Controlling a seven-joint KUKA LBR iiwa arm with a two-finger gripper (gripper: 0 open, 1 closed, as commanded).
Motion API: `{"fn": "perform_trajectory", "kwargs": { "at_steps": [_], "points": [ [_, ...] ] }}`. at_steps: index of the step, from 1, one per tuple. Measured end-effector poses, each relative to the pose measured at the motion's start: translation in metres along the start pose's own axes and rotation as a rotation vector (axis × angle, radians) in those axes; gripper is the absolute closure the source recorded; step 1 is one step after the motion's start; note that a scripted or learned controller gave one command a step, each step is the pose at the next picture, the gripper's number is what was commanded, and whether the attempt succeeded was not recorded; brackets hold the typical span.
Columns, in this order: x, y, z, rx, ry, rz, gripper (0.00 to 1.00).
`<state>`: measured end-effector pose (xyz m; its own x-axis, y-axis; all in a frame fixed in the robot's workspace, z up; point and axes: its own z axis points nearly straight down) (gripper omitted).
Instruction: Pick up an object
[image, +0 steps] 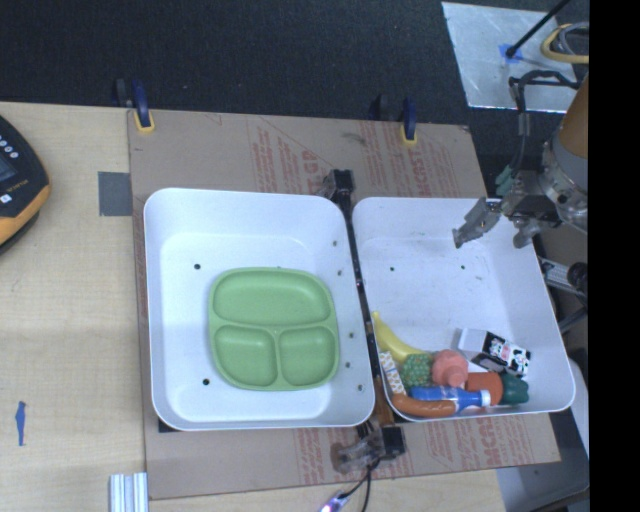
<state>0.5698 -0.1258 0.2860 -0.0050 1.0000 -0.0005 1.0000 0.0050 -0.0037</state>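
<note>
My gripper (497, 230) hovers over the back right part of the right bin (420, 250), open with nothing between its fingers (470, 231). A heap of small toys lies in that bin's front corner, well in front of the gripper: a yellow banana (396, 342), a pink ball (451, 366), an orange and blue marker-like piece (445, 402), a green piece (514, 390) and a black and white block (505, 353).
The left bin (180, 250) holds a green divided plate (272, 327). A yellow and black device (15, 190) sits at the bench's left edge. Clamps (408, 120) hold the cardboard at the back.
</note>
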Motion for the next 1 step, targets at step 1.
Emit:
{"fn": "perform_trajectory", "kwargs": {
  "at_steps": [1],
  "points": [
    [0.0223,-0.0816,0.1719,0.002,0.002,0.000,0.00]
  ]
}}
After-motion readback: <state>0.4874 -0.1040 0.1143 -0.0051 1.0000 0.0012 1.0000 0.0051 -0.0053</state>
